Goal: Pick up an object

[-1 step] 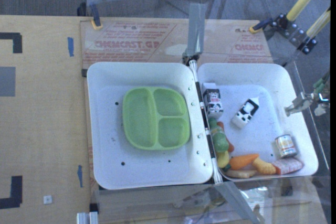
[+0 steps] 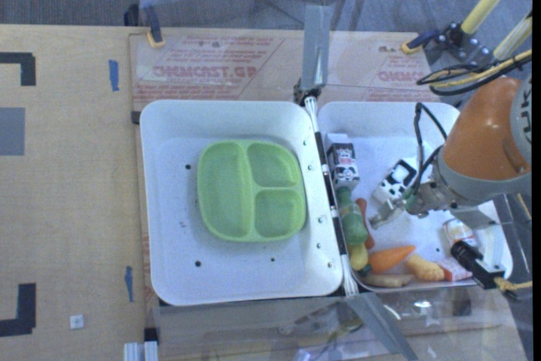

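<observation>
At frame centre-left the green divided plate [image 2: 251, 189] lies alone in the left bin [image 2: 161, 207]. Right of it, toys crowd the right bin's [image 2: 372, 116] near edge: a carrot [image 2: 394, 255], my likeliest target, at lower right. My pincer [image 2: 390, 207] hovers just above it; whether it grips anything, I cannot tell.

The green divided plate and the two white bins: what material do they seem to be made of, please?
The green divided plate looks like moulded plastic with a matte finish: one even pale green, soft rounded ridges between its three compartments, no sharp glare. The left bin and the right bin also look like plastic, thin and smooth with a slight sheen, judging by their rounded corners and thin rims. This is only from appearance.
</observation>
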{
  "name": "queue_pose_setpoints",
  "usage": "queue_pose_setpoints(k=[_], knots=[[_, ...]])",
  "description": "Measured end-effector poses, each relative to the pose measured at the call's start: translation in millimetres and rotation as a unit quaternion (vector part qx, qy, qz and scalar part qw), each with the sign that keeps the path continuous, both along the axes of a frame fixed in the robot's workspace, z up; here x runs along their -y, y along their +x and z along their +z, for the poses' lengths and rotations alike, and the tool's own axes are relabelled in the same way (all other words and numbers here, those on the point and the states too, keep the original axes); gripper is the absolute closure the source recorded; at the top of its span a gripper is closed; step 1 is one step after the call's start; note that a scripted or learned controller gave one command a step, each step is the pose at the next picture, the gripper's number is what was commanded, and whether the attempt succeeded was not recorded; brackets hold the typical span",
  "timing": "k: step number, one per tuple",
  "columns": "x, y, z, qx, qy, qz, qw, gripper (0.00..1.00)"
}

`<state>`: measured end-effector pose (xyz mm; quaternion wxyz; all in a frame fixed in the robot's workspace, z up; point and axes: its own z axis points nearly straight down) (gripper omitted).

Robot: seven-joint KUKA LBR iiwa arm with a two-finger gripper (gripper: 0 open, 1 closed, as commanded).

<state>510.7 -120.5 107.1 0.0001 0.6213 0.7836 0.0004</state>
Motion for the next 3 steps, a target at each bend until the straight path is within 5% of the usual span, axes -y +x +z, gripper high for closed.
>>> queue_pose_setpoints(k=[1,2,3], knots=[[6,59,-18,0.004,-0.0012,-0.090,0.9959,0.00],[6,60,-7,0.007,-0.0013,-0.091,0.9958,1.00],[-84,64,77,-0.001,-0.0001,-0.083,0.9966,1.00]])
